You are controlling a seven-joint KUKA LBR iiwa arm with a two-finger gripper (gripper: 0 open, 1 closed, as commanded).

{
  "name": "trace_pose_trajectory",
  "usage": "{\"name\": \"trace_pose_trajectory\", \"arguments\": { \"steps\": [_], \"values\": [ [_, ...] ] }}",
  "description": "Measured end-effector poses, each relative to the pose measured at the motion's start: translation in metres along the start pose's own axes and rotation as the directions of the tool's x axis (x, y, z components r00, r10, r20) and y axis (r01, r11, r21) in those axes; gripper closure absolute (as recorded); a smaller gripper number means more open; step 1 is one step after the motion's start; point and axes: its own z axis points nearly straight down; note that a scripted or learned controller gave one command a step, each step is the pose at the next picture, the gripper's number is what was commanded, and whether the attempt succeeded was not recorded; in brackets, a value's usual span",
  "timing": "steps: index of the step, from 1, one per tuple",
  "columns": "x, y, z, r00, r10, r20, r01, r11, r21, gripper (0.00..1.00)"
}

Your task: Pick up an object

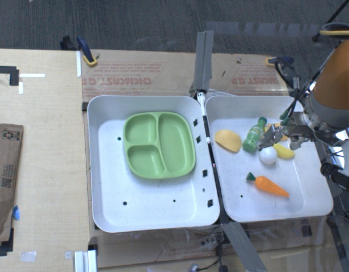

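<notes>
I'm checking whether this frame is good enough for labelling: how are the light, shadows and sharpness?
Camera view: light is soft and even, with faint shadows beside the green plate and carrot; the white ball is nearly washed out against the right bin; the gripper area is cluttered and slightly soft, and the orange arm looks blurred.

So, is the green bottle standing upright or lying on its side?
Lying on its side. The green bottle rests tilted on the floor of the right bin, its cap pointing toward the far wall.

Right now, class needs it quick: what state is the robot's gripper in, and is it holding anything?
Gripper: cannot be told; it sits low in the right bin among the green bottle, white ball and banana.
</notes>
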Motion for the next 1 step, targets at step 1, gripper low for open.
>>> {"name": "trace_pose_trajectory", "arguments": {
  "steps": [1],
  "values": [
    [-0.0021,-0.0433,0.1223,0.997,0.081,-0.001,-0.081,0.997,0.001,0.0]
  ]
}}
